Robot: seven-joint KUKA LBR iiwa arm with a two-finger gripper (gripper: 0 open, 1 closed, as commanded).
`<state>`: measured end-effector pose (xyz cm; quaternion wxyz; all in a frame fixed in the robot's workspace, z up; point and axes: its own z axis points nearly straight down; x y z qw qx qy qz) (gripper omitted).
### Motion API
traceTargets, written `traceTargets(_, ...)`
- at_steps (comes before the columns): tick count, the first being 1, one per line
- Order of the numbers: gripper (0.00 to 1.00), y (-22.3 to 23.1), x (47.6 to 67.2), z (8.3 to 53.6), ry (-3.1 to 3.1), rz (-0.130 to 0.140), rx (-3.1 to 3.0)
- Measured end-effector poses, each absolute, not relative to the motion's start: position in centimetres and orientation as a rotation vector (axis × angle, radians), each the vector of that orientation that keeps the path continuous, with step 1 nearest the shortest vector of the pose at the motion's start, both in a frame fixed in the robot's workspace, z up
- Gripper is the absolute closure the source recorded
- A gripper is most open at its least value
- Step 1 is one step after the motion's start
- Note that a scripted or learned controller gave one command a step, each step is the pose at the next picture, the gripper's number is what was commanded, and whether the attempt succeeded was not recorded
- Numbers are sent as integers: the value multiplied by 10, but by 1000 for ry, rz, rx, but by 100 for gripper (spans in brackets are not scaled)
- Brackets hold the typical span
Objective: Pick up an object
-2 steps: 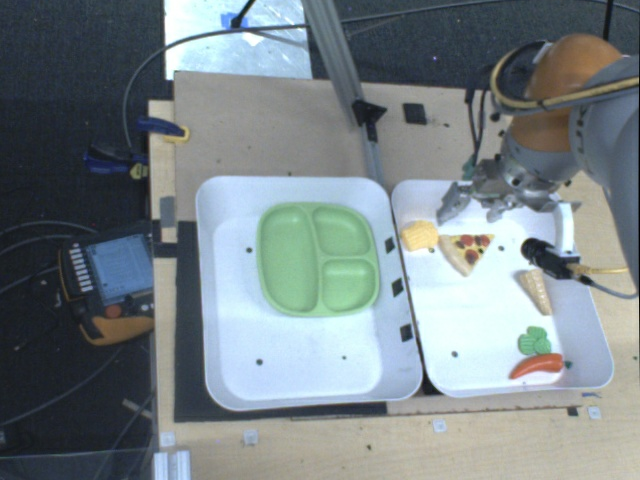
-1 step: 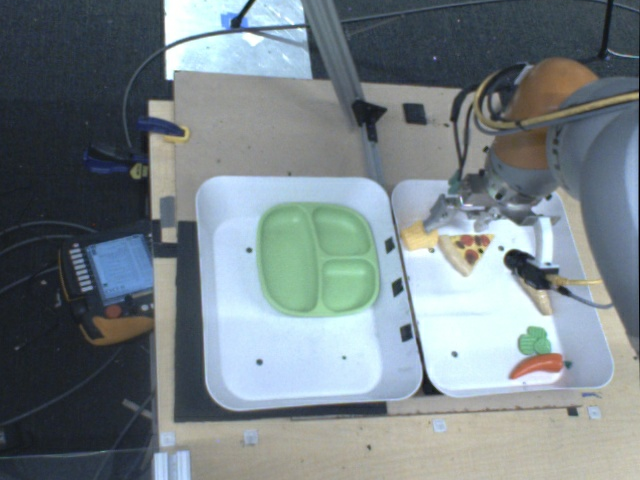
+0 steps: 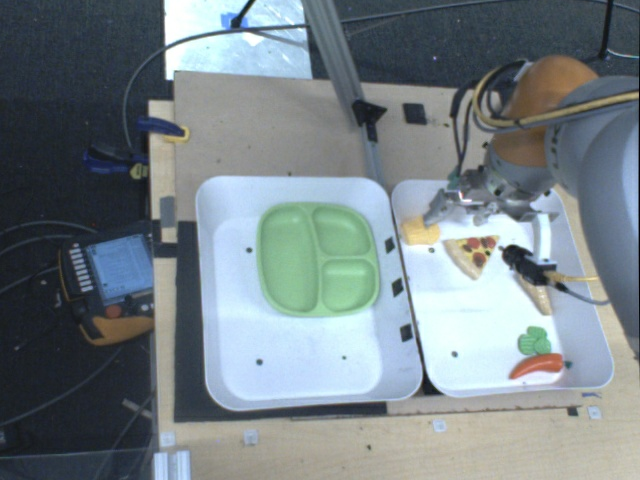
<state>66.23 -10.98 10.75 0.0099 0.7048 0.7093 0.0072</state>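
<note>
Left of the shallow white right-hand bin (image 3: 590, 363) we see a green divided plastic plate (image 3: 318, 258), while inside that bin's upper-left corner our metal two-finger gripper (image 3: 437, 213) hangs just above a yellow cheese-like wedge (image 3: 419, 233), grip unreadable.

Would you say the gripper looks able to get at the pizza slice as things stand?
Probably yes: the pizza slice lies flat in the right bin, nothing on it, and the gripper hovers just beside it, near the yellow block.
</note>
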Motion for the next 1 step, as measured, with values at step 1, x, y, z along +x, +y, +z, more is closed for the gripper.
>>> traceTargets(1,100,-108,664,119,2216,32,2197)
